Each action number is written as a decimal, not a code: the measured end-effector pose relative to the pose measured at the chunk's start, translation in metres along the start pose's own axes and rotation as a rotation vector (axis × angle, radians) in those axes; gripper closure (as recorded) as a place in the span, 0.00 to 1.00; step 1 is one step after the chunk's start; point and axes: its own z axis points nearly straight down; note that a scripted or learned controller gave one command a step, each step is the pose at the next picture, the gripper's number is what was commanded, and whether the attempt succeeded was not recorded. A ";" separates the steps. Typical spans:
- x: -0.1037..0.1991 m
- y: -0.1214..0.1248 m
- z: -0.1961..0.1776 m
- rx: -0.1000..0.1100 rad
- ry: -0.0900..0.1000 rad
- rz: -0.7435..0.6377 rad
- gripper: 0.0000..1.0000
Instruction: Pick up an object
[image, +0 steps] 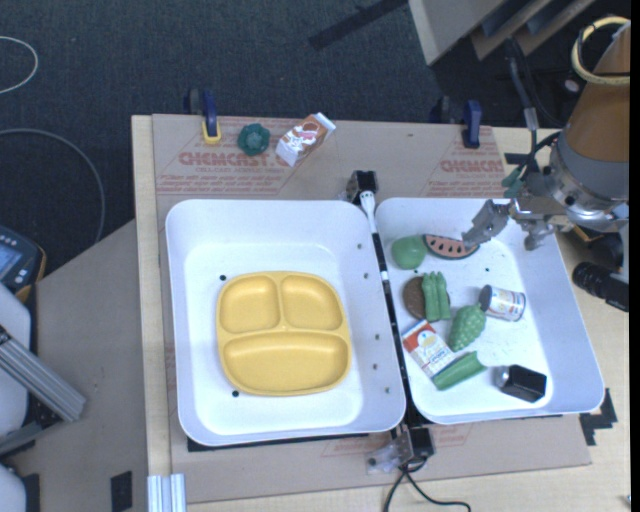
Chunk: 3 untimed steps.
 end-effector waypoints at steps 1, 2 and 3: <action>0.065 -0.037 -0.030 -0.002 0.000 -0.002 0.00; 0.127 -0.083 -0.056 -0.001 -0.001 -0.004 0.00; 0.124 -0.080 -0.065 -0.003 -0.003 0.002 1.00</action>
